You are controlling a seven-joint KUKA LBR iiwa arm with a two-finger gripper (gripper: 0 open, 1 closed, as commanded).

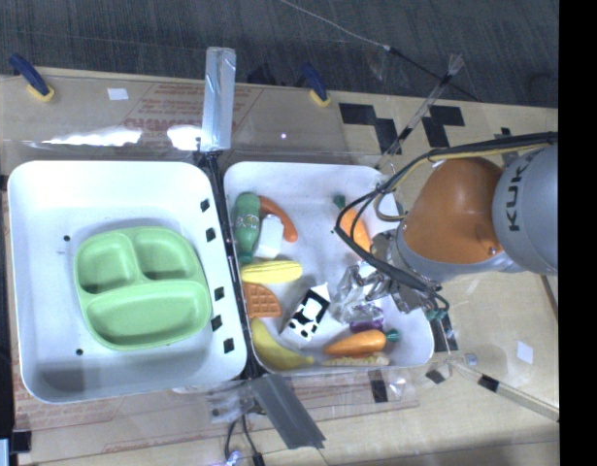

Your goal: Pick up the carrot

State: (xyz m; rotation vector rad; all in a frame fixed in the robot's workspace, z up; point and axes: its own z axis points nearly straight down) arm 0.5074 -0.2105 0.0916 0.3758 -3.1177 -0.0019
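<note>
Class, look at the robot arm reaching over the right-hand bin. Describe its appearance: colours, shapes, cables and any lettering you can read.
The arm has a rounded grey casing with dark lettering that reads "KU" at the picture's edge. A glossy orange domed band sits above the wrist. Black cables loop over and around it. The gripper is a metallic silver assembly with thin wires.

You can read "KU", the start of the maker's name, in dark letters running down the grey arm (531,212) at the right edge. On the worktop (162,105) behind the bins, faint red print sits under clear film, too blurred to read. A black-and-white patterned cube (309,314) lies in the right bin (308,178); it carries no letters.
</note>
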